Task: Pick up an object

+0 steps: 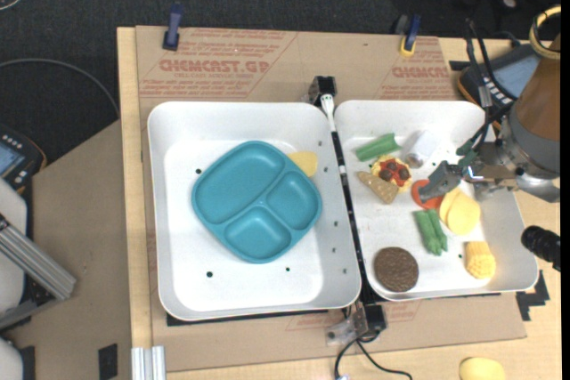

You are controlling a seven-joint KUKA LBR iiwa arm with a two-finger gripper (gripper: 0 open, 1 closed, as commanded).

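The gripper is low in the right white plastic bin, just beside the round yellow toy; I cannot tell its state, and next it likely must close and lift.

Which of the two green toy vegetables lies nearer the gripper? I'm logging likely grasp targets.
The darker green one low in the right bin, just below the gripper. The lighter green piece lies farther off, toward the bin's upper left.
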